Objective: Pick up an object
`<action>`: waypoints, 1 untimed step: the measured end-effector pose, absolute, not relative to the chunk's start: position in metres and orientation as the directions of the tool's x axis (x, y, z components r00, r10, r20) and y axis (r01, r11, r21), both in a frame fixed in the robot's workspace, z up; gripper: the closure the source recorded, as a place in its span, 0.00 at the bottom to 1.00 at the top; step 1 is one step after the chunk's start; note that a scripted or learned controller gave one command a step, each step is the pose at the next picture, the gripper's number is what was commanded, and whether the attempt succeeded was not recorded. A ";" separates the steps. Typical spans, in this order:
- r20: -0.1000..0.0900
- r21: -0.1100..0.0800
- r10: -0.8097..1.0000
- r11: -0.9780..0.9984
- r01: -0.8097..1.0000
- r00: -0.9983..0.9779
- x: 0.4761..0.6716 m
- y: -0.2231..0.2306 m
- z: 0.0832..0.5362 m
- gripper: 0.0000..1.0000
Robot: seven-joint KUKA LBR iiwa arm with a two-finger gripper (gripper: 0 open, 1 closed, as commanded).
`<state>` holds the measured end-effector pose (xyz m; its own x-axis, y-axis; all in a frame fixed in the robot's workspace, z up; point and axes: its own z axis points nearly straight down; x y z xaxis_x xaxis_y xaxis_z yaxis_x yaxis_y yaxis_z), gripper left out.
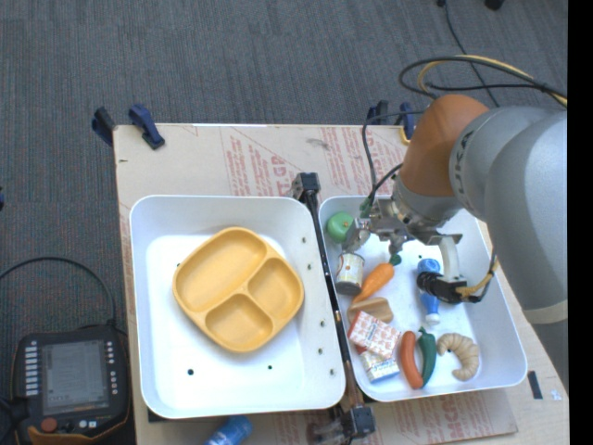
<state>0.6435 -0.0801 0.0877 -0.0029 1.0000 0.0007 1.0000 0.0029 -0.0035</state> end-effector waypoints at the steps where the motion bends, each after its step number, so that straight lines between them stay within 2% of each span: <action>1: 0.001 -0.003 1.000 0.001 1.000 -0.001 0.644 -0.082 0.088 0.00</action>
